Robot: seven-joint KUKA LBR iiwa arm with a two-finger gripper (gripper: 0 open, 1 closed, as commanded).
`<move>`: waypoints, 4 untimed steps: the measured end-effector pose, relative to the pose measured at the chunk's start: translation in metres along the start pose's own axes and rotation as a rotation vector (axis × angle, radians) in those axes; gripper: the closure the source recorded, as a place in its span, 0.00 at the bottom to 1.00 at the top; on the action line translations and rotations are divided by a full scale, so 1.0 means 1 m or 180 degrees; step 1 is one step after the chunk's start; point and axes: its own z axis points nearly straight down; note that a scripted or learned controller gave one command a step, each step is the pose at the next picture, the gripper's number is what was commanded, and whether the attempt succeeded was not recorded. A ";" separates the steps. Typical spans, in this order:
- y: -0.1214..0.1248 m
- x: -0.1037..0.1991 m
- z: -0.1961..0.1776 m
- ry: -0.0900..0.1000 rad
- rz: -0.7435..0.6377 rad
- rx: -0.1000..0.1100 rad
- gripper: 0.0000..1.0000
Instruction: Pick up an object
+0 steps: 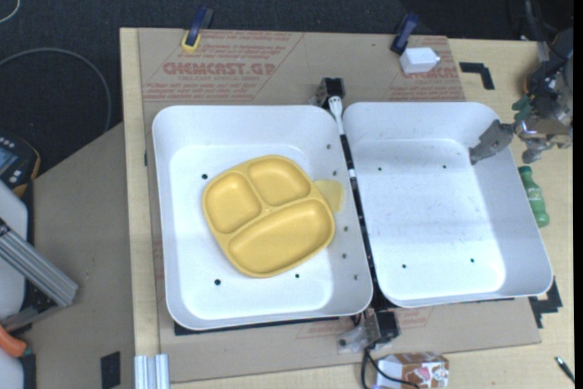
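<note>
A yellow divided plate (pixel 268 215) with three compartments, two smaller ones on its far side and one long one on its near side, lies flat on the floor of the left bin (pixel 173 146), roughly at the bin's centre and turned a little askew. Just beside its right edge, partly tucked under it, a small pale yellow piece (pixel 331 192) rests on the bin floor, close to the bin's right wall. The right bin (pixel 437 214) touches the left one along their shared rim, and its speckled white floor shows only a few small dark dots. The claw (pixel 487 144) hangs over the far right corner of the right bin, well apart from the plate; one grey finger (pixel 492 139) slants down toward the bin floor with nothing on it, and whether the claw is released or clenched I cannot tell. Behind it the wrist (pixel 547 109) reaches in from the right edge. A green object (pixel 535 196) lies on the table just outside the right bin's right rim. Both bins sit on a brown board (pixel 273 64) printed with red lettering, held at its far edge by two clamps (pixel 195 30), with a small white block (pixel 420 60) near the right-hand one.
</note>
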 end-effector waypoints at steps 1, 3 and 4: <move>-0.061 0.071 -0.051 0.0011 -0.0016 0.0009 0.00; -0.071 0.196 -0.287 0.0009 -0.0017 -0.0070 0.00; -0.071 0.194 -0.289 0.0000 -0.0003 -0.0013 1.00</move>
